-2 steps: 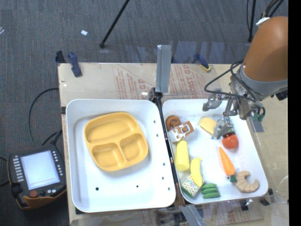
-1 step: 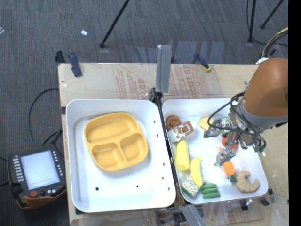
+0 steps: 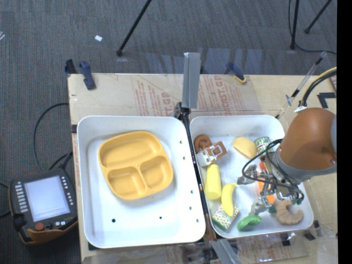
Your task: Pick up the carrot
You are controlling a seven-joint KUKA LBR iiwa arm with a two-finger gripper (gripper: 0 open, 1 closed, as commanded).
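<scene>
Orange carrot lies lower right of frame, mostly hidden beneath gripper. Jaw opening: we cannot tell. Risk we judge: crowding green toy and banana snagged instead.

The arm covered most of the carrot, so just a bit of orange showed at the arm's 8 o'clock side. The gripper was too tangled in wires to read. The can was half hidden behind the arm.
</scene>
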